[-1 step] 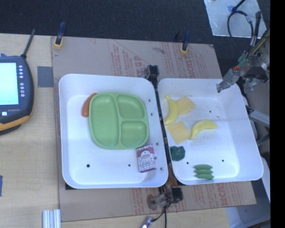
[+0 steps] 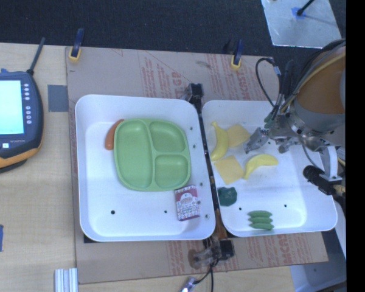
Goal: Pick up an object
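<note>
My gripper (image 2: 269, 145) hangs over the middle of the right bin (image 2: 292, 224), open, with nothing between its fingers. Just below it lies a curved yellow piece (image 2: 261, 161). To its left are a yellow banana (image 2: 219, 140), a pale yellow wedge (image 2: 237, 132) and a flat yellow slice (image 2: 230, 168). A dark green lump (image 2: 227, 195) sits near the bin's left wall, and a green pea pod (image 2: 260, 219) lies near its front.
The left bin (image 2: 91, 181) holds a green divided plate (image 2: 152, 154), an orange sausage (image 2: 111, 134) tucked at the plate's left edge, and a small red-and-white carton (image 2: 187, 202). A tablet-like pendant (image 2: 9, 117) lies on the bench at far left.
</note>
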`<state>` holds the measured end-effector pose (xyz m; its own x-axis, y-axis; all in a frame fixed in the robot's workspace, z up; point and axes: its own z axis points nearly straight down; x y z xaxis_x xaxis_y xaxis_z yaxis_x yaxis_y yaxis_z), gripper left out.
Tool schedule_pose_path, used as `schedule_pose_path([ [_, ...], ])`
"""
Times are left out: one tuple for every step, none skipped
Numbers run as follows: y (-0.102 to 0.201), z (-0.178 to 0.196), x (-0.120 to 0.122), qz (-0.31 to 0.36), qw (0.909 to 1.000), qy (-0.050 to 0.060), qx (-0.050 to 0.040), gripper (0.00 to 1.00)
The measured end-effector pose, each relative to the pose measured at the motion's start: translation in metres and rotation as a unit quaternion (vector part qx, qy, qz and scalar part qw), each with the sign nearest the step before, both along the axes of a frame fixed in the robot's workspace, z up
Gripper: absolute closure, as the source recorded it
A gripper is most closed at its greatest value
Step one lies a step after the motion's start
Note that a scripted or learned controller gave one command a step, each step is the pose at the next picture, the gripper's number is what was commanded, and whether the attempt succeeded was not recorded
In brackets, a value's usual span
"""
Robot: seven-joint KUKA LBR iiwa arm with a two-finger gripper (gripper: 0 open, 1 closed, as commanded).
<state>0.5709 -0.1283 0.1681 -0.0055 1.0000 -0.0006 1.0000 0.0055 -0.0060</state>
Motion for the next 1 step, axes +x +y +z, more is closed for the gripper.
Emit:
schedule_pose_path([
  [-0.004,-0.0771,-0.021,0.0,1.0,0.0,0.0002,0.0],
])
